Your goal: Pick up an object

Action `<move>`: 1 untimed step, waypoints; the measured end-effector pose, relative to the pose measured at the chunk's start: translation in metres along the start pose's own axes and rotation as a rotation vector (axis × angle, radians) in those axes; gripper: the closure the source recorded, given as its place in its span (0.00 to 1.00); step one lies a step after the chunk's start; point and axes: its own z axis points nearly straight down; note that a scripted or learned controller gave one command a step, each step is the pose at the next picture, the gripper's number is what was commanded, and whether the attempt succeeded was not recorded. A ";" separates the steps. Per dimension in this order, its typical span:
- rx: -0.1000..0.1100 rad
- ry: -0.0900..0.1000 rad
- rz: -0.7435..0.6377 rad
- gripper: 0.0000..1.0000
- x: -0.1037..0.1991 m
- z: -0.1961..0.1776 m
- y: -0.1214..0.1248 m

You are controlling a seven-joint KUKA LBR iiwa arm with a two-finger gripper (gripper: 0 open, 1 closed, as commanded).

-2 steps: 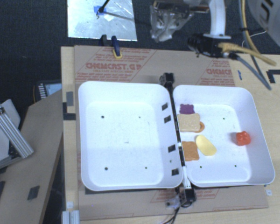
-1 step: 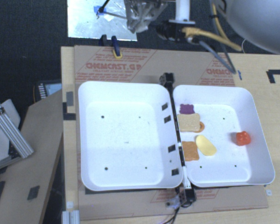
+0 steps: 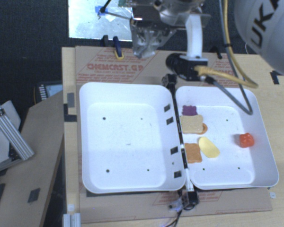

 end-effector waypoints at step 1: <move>-0.004 0.001 -0.002 1.00 0.000 -0.011 0.003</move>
